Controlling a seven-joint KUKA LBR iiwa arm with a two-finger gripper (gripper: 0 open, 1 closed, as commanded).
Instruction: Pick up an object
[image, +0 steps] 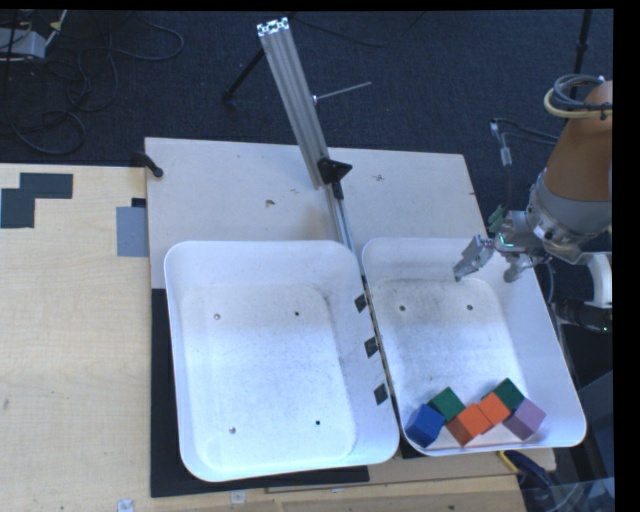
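Observation:
Several small blocks lie huddled in the near corner of the right bin: a blue block, a green one, an orange one, a dark green one and a lilac one. My gripper hangs over the far right edge of that bin, well away from the blocks. Its two fingers stand apart, one finger reaching left and the other finger near the rim, with nothing between them.
The left bin sits beside the right one, with black clips along the shared edge. A slanted aluminium bar rises from the white board behind the bins. Cables lie on the dark floor at the back.

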